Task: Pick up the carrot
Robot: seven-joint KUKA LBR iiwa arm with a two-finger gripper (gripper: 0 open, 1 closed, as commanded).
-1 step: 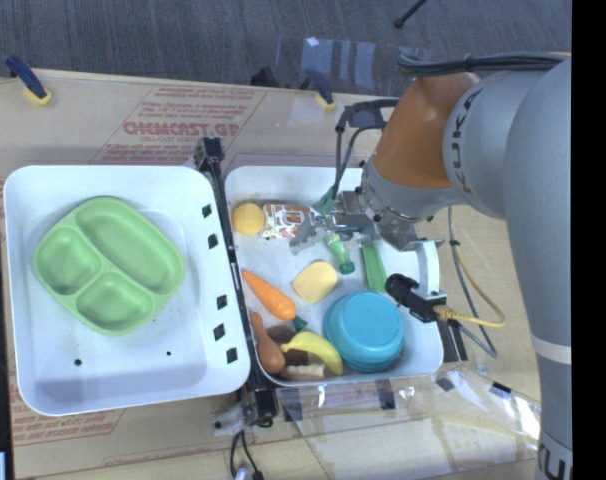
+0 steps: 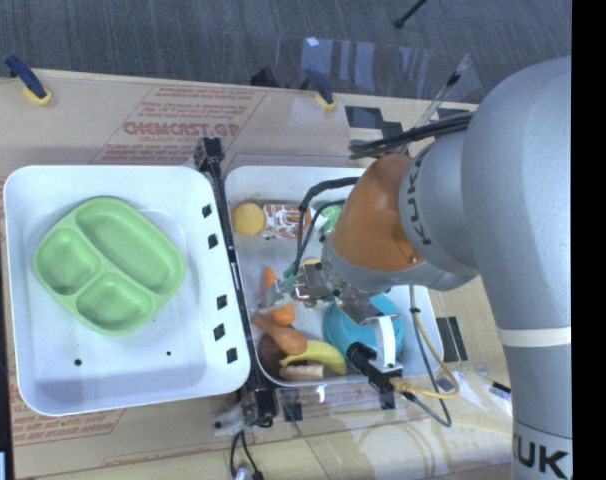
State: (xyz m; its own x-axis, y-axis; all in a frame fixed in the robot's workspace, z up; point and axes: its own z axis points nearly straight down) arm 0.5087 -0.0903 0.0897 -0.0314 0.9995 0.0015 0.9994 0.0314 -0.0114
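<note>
Reading "KUKA" on arm (image 2: 423, 208), "CHEMCAST" on bench (image 2: 173, 128)

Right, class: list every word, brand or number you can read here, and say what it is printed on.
"KUKA", partly cut off: grey robot arm, reading down beside the orange band.
"UK", cut-off letters: arm's lower section.
"CHEMCAST GP": brown bench cover.
Smaller red print around it: too blurred to read.

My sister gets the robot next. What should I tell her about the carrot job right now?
Gripper: low in the right bin, beside the toy food; whether it's open or shut can't be seen.
Carrot: lying in the right bin, above the banana in the view, next to the blue bowl.
Left bin: holds the green divided plate.
Done: nothing seen lifted.
Left: grab the carrot and lift it.
</note>
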